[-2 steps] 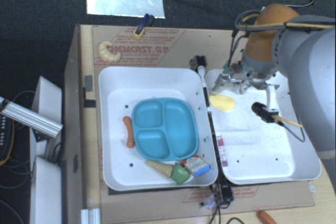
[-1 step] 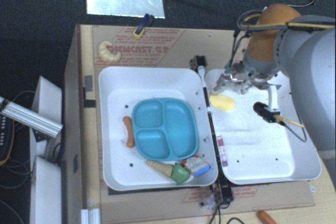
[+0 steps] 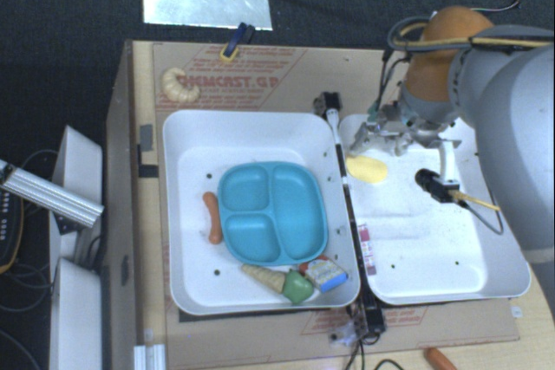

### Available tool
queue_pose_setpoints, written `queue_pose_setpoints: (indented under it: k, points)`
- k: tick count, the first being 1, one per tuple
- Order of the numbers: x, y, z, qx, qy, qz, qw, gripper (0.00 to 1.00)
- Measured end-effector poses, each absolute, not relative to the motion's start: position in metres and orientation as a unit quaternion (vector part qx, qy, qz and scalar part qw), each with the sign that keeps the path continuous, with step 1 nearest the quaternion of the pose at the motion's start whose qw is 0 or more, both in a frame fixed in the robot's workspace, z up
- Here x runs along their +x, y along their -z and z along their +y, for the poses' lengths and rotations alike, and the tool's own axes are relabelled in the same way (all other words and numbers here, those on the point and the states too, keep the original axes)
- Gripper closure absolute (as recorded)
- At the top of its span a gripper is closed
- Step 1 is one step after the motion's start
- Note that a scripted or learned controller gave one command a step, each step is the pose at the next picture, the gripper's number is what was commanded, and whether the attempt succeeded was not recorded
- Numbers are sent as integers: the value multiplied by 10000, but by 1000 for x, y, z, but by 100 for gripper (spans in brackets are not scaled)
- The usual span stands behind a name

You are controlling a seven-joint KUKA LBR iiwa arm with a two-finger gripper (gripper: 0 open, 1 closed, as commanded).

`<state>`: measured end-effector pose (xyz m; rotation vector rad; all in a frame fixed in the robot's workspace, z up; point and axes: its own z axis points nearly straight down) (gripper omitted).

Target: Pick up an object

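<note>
I've got one fixed camera here, mounted above the bench [image 3: 260, 82] and looking down at a slant, so the far edge of the bench sits toward the top of frame and the near edge at the bottom. It stands well back: both white bins fit in, the left bin [image 3: 186, 143] roughly centred, the right bin [image 3: 486, 273] pushed toward the right side. Dark floor [image 3: 69, 4] shows beyond the bench at far and left. The arm [image 3: 494, 91] comes in from the right, bulky and close to the lens.
</note>
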<state>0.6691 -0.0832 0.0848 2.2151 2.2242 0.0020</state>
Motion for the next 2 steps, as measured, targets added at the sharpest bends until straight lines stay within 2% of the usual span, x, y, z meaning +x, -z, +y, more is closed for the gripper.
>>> queue_pose_setpoints:
  k: [2]
  points:
    - [669,-85,-87,7061,-5,7081,13,0]
